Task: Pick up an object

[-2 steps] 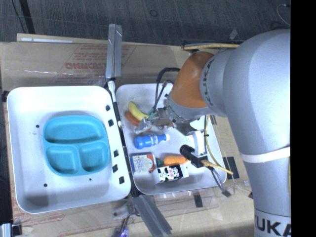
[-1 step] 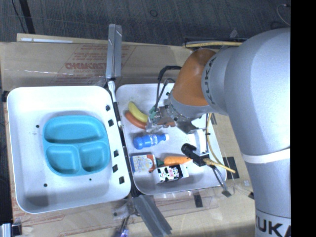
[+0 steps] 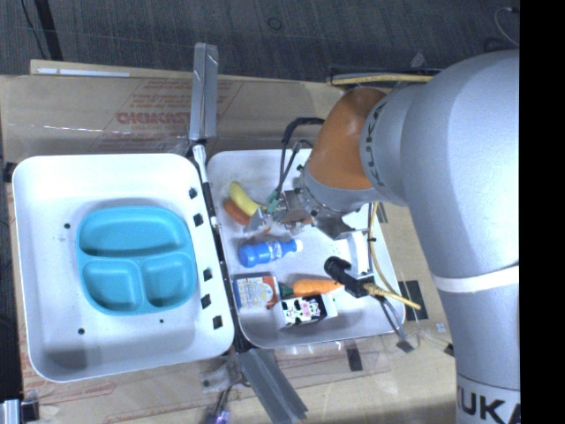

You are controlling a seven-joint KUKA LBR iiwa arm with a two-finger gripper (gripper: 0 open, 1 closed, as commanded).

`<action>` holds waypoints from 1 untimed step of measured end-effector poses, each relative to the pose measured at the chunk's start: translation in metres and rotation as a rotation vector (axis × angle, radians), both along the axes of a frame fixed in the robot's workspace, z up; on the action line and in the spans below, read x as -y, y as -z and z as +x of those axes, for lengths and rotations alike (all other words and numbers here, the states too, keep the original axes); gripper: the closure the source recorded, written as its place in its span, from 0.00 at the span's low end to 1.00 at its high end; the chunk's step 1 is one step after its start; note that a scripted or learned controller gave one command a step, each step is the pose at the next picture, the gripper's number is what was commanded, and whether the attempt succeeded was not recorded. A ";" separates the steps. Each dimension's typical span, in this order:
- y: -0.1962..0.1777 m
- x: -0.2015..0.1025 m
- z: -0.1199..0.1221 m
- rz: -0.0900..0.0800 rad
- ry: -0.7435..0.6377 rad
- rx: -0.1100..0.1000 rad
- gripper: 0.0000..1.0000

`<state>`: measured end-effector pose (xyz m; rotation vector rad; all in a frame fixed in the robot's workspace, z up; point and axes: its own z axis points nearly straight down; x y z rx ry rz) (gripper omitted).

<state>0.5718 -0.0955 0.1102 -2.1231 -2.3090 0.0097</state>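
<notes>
My gripper (image 3: 275,214) reaches down into the right bin (image 3: 381,318), in its upper left part. A yellow banana (image 3: 243,198) and an orange-red item (image 3: 235,212) lie just left of the gripper. Just below it a blue bottle (image 3: 267,253) with a white cap lies on its side. Nearer the front lie a small printed carton (image 3: 255,291), an orange carrot (image 3: 315,285) and a black-and-white spotted box (image 3: 307,308). The arm's orange band (image 3: 344,153) and grey body cover the right side of the bin.
The left bin (image 3: 35,263) holds a blue divided tray (image 3: 135,256). A metal bracket (image 3: 203,95) stands upright between the bins at the back. Brown cardboard (image 3: 106,104) lines the bench behind them.
</notes>
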 end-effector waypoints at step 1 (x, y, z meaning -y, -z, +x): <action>0.019 0.004 0.045 0.003 -0.071 0.004 0.00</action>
